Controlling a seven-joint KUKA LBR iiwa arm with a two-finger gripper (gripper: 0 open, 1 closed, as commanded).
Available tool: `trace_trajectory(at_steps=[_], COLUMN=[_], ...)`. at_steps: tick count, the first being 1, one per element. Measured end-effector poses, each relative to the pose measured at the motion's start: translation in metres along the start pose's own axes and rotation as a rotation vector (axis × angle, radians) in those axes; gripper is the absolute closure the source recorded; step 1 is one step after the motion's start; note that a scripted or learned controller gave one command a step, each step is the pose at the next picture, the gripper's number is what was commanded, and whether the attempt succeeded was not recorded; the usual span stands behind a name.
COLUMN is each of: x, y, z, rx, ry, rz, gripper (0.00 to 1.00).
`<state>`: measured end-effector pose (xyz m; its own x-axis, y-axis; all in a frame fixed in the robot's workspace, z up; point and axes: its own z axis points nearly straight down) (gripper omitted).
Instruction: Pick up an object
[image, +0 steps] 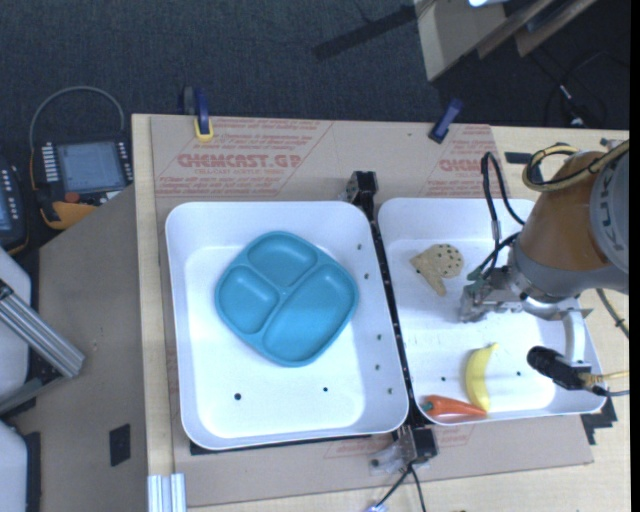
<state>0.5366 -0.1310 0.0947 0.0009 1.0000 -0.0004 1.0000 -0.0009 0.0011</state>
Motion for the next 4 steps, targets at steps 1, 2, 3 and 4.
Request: trace_trajectory(at_steps=[1,2,3,4], x=[0.006,-0.002,-0.002,0.053], y=[-0.008,-0.007,0.0,-0.008], z=[-0.049,-0.095,-0.156,-0.161], rx=[0.0,-0.004,-0.003,0.003], ry=[-0.001,-0.002,-0.001,0.002], rz=[-0.001,-0.001,-0.002,-0.004], gripper=[1.0,1.0,1.0,1.0])
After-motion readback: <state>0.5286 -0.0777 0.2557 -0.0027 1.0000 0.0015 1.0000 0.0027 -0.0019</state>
